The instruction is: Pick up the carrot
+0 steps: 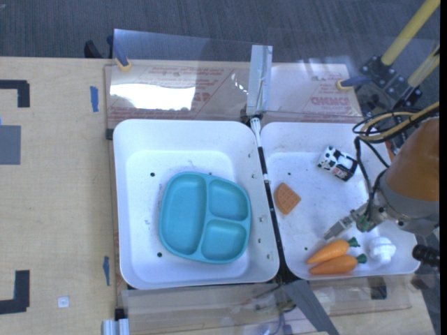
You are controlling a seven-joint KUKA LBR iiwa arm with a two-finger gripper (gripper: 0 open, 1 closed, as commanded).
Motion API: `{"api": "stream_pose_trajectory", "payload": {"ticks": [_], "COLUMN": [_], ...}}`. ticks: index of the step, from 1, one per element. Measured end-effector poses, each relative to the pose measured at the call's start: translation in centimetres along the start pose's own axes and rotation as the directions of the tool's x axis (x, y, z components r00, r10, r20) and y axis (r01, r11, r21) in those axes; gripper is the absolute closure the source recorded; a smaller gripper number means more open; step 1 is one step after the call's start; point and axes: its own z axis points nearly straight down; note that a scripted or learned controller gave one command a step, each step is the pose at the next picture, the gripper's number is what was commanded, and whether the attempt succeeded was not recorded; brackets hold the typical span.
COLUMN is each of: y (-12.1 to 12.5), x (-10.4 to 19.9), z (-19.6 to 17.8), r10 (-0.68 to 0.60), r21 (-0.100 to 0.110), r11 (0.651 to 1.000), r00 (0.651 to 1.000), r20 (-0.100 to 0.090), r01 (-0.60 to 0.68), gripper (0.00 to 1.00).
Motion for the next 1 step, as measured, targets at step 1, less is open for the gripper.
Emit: {"api": "stream_pose_trajectory", "payload": {"ticks": [1], "y": [1.97], "x": [4.66], "z": [0.72], "r10": [0.004], "r21": [0.002], "r11": [1.000], "r00": [1.000], "r20": [0.001], "r01": [-0.004], "gripper": [0.00]}}
